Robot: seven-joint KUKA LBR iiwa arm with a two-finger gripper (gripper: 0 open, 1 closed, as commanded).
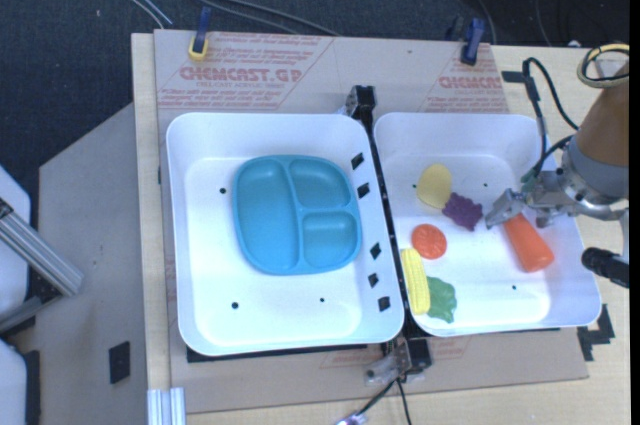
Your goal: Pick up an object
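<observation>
Camera view: gripper (507,210) low in right bin (470,128), fingers apart, nothing between them, just left of orange carrot (528,244) and right of purple toy (462,210). Nearby: yellow piece (435,184), orange disc (429,241), corn (415,278), green piece (441,299). Left bin (190,243) bearing blue tray (296,212).

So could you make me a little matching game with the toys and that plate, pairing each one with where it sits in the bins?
Things:
1. blue divided plate
2. purple toy
3. corn cob
4. orange carrot

Places:
A. right bin, along its left wall
B. left bin, in the middle
C. right bin, near its right side, beside the gripper
D. right bin, just below the yellow toy

Pairs: 1-B, 2-D, 3-A, 4-C
</observation>
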